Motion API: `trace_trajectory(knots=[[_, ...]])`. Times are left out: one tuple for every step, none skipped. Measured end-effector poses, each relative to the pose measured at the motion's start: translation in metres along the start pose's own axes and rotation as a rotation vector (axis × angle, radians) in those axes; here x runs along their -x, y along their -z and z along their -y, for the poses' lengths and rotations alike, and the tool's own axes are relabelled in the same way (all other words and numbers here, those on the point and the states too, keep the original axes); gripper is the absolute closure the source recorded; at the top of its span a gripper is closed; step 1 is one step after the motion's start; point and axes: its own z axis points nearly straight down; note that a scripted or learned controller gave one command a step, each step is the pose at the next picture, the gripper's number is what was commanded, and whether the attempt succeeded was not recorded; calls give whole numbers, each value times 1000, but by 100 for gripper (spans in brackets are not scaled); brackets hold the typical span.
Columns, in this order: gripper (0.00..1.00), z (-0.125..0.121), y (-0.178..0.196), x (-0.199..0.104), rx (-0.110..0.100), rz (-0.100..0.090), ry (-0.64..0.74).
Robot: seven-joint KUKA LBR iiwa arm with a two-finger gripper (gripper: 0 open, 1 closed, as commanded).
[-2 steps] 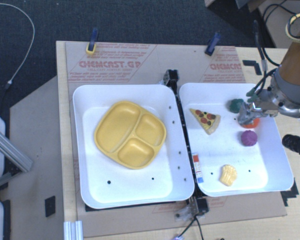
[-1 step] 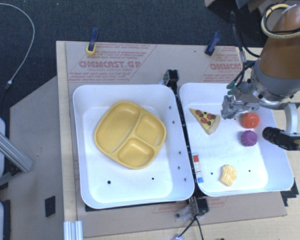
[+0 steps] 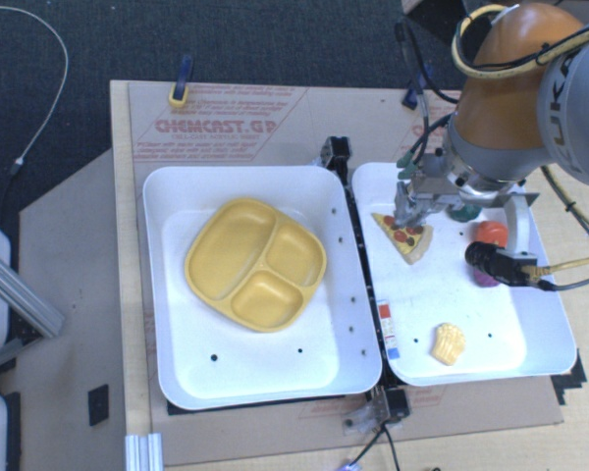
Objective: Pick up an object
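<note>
The gripper (image 3: 409, 214) is hanging over the far left of the right bin (image 3: 530, 351), fingers slightly apart, tips just above the pizza slice (image 3: 407, 239) lying there, not clamped on it.

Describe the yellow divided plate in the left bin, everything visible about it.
The yellow divided plate looks like smooth moulded plastic, rounded in outline, with raised ridges splitting it into three compartments: one large on the upper left and two smaller ones to the right and bottom. Nothing lies in any of them. It rests flat and upright on the floor of the left bin, turned at an angle to the walls, near the middle. Nothing else touches it.
</note>
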Motion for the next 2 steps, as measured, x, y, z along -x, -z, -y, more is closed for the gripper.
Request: trace_trajectory(knots=[[100, -25, 4, -42, 1, 0, 0], [100, -40, 0, -96, 1, -1, 1]])
